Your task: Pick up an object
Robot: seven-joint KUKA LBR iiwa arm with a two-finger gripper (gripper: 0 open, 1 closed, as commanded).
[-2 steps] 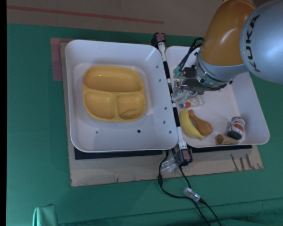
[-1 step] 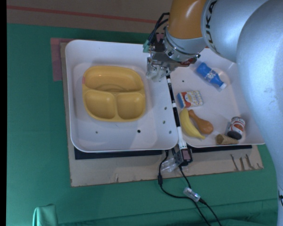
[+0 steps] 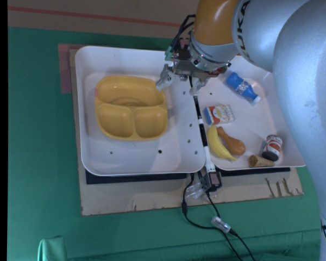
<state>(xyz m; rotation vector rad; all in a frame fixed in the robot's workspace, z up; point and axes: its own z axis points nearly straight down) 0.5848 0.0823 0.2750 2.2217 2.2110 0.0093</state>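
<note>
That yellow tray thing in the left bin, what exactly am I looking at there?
The yellow divided plate looks like moulded plastic, with rounded corners and three compartments: one wide one along the far side and two smaller ones nearer the camera. It lies flat and right side up on the floor of the left bin, toward the bin's far half. Its compartments hold nothing. The end effector hangs beside its far right corner; whether they touch is unclear.

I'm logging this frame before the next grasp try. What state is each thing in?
Hand: open, holding nothing, above the seam between the bins.
Yellow divided plate: right way up in the left bin, nothing in its compartments.
Blue bottle: lying on its side.
Small carton: lying flat.
Banana: lying beside the drumstick, touching it.
Small jar: tipped over.
</note>
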